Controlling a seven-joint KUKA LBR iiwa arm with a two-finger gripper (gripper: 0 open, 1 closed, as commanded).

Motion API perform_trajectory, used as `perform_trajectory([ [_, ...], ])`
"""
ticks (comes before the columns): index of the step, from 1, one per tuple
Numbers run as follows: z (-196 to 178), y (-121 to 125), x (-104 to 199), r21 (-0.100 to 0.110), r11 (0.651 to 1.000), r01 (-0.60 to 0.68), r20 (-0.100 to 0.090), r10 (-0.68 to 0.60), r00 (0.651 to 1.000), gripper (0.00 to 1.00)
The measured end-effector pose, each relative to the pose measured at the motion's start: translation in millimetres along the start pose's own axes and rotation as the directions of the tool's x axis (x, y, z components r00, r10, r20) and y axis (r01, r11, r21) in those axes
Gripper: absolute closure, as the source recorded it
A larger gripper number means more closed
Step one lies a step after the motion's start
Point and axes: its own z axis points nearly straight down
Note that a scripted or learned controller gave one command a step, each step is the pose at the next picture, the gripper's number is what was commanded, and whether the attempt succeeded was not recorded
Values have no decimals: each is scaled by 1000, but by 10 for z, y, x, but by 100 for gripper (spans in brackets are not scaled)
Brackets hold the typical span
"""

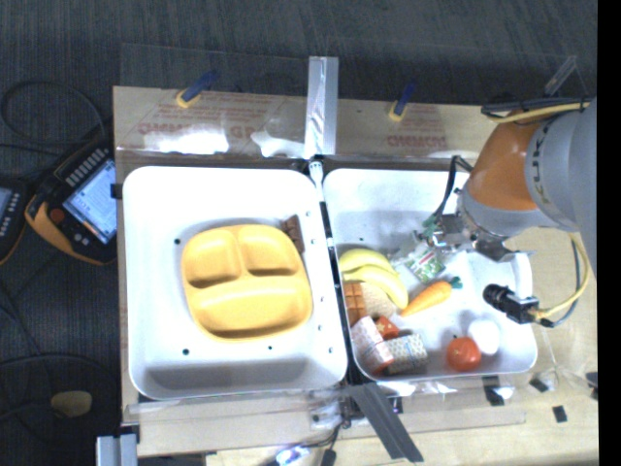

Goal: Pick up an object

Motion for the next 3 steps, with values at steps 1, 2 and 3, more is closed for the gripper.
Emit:
perform_trajectory([
  [1,-107,23,15,-5,1000,2,-3,-2,1000,100],
  [2,-1289,42,503,10,998,65,-5,-65,998,100],
  [3,-1843,294,356,9,996,92,-5,-92,996,100],
])
